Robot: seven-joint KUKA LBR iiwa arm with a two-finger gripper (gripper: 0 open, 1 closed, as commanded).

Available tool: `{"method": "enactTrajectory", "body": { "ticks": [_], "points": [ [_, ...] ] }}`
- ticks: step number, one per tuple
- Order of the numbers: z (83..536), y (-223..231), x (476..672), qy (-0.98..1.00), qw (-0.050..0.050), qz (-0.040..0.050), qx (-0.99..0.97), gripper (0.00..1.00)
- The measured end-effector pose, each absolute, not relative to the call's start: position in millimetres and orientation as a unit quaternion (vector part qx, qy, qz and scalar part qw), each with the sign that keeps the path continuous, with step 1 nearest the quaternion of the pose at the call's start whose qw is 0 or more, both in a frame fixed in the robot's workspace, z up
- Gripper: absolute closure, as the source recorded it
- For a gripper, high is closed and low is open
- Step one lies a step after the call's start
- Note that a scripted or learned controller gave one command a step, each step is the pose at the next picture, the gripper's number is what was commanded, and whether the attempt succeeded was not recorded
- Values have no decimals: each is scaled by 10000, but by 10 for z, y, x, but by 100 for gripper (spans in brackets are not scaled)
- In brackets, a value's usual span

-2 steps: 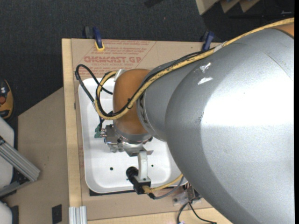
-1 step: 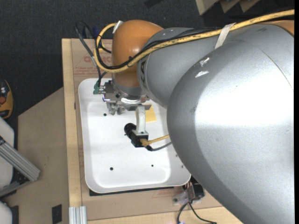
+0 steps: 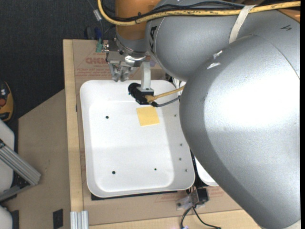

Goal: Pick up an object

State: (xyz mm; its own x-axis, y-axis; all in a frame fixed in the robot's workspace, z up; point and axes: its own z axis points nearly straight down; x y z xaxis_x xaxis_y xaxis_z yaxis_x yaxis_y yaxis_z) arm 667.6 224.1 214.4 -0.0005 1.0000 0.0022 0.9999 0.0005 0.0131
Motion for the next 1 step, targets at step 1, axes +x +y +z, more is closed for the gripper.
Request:
{"method": "enactTrajectory", "body": {
  "ticks": [1],
  "points": [
    [800,2247,6185,7069,-8,-7,7073,100]
  ]
}}
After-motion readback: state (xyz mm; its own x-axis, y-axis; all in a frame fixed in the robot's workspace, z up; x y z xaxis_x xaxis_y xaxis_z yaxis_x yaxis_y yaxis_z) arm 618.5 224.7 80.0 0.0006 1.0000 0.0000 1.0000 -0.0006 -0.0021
